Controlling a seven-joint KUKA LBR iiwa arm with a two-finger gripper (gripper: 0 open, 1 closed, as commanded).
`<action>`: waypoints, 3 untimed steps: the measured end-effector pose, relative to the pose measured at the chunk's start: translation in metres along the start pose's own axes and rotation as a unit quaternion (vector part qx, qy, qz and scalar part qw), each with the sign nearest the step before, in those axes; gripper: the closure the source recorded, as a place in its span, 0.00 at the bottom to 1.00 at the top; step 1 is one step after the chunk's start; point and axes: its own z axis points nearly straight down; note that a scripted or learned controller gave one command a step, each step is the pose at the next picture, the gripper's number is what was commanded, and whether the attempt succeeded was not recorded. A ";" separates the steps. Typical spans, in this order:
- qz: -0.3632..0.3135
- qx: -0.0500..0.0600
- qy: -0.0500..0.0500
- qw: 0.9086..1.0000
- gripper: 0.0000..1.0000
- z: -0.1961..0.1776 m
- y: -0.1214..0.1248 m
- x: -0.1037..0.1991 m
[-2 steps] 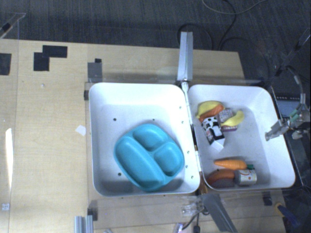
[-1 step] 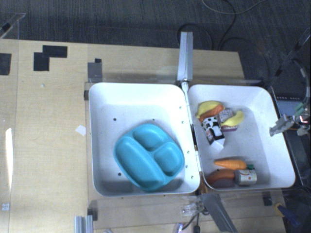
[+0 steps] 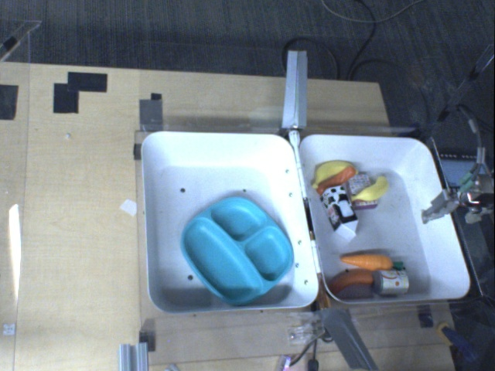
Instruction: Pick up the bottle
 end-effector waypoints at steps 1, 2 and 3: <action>0.021 -0.001 0.000 1.000 0.00 -0.018 0.000 0.001; 0.017 -0.003 -0.001 1.000 1.00 -0.029 0.002 0.001; 0.056 0.003 0.001 0.998 1.00 0.126 -0.003 0.010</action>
